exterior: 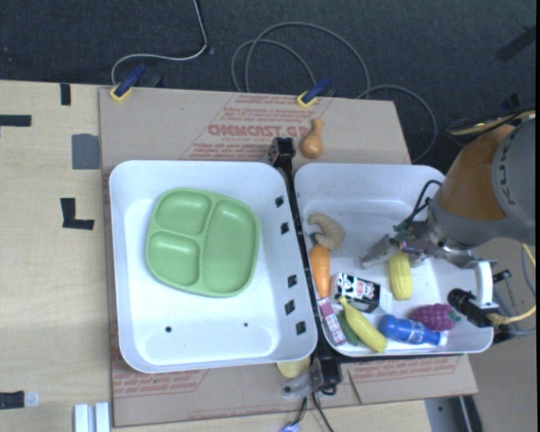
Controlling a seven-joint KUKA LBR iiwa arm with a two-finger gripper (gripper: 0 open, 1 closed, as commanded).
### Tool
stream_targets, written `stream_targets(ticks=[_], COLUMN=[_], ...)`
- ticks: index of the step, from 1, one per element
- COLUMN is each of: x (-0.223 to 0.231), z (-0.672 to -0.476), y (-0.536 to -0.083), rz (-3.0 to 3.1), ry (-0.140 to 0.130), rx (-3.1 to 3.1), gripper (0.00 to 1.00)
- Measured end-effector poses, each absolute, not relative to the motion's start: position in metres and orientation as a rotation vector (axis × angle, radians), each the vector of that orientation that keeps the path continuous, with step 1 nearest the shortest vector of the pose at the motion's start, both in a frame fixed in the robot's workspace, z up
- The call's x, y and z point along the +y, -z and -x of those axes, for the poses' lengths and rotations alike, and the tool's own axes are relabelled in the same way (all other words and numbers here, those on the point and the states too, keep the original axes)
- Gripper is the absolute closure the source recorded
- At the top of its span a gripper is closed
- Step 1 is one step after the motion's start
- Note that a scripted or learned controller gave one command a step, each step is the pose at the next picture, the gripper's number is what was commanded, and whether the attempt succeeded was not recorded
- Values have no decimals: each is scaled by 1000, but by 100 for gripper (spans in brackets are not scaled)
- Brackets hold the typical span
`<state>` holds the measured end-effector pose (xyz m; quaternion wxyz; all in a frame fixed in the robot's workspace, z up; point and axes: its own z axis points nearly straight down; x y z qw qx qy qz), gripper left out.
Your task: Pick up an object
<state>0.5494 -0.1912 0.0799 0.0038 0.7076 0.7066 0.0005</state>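
Corn cob (400, 275), yellow, lies in the right bin (360, 183) beside a milk carton (357, 289) and banana (364, 327). Gripper (394, 245) sits just above its upper end, fingers spread, seemingly poised to straddle it; nothing held.

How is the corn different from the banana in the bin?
The corn is short, stubby and lies nearly up and down in the picture; the banana is longer, curved and lies slanted. The corn sits right by the gripper, while the banana lies nearer the bin's front edge, beside the blue bottle. Both are yellow toy foods in the right bin.
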Motion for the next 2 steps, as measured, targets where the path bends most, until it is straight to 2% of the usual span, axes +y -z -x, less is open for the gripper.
stream_targets(ticks=[1, 2], x=[-191, -120], z=[-550, -593], y=[-98, -137], rz=[-2216, -2210], ry=[-2, -6], rx=[2217, 2231], gripper=[100, 100])
